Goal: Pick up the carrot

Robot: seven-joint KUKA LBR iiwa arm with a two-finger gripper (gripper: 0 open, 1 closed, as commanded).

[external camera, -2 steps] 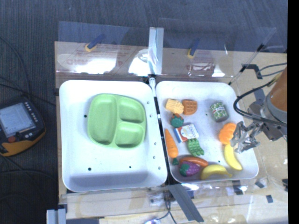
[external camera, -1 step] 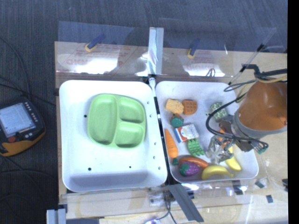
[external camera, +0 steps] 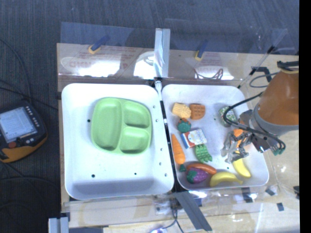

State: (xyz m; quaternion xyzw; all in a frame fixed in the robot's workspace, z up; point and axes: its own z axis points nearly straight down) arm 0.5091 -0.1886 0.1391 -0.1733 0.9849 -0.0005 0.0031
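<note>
Camera view is entered from the right edge by the grey arm (external camera: 284, 103), its orange band uppermost, and the hand (external camera: 236, 147) is lowered into the right part of the right bin (external camera: 214, 89), just above a yellow banana (external camera: 241, 168). Whether the hand is open or closed cannot be told, since its tip is blurred among cables.

Two white bins are seen side by side on the bench (external camera: 68, 62); one green divided tray (external camera: 121, 125) is seen in the left bin (external camera: 77, 178). One carrot (external camera: 178, 149) is seen at the left wall of the right bin, well apart from the hand. Two bananas are counted, the second (external camera: 224, 178) at the lower rim beside a red and purple item (external camera: 198, 171). A waffle piece (external camera: 181, 110), a brown cookie (external camera: 197, 111) and a small carton (external camera: 196, 138) are also seen.
</note>
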